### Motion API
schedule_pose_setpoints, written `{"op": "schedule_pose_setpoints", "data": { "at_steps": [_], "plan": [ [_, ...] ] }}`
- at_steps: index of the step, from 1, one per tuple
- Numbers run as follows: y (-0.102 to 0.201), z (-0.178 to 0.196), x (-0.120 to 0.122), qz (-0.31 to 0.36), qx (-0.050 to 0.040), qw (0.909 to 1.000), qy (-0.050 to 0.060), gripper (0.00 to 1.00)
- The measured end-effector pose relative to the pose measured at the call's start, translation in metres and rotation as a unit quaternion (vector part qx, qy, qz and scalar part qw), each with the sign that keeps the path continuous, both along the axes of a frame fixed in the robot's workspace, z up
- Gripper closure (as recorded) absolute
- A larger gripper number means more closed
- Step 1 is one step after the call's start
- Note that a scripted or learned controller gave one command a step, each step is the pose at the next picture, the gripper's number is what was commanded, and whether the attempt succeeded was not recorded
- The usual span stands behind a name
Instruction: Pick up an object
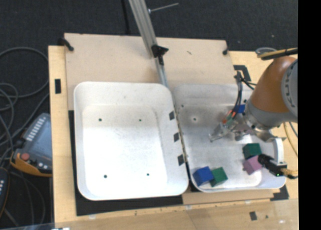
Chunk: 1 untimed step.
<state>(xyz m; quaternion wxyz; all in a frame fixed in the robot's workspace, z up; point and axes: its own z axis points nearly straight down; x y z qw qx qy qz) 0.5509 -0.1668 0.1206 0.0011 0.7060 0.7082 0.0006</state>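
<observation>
In the right bin (200, 104), end effector (219, 134) hovered over bare floor; finger state indeterminate. Nearest object, green block (251, 149), lay toward the bin's near-right corner.

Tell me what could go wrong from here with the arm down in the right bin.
The end effector sits over bare floor of the right bin, apart from every block, so closing here would likely grab nothing. The blue block and a green block touch each other against the near wall, so a grasp may catch both or jam on the rim. Another green block and the purple block lie right beside the wrist, where the arm could knock them.
</observation>
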Motion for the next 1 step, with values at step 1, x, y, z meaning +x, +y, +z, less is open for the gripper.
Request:
{"op": "schedule_pose_setpoints", "data": {
  "at_steps": [1],
  "plan": [
    [-0.0225, -0.0237, 0.0772, 0.001, -0.0012, 1.0000, -0.002, 0.00]
  ]
}}
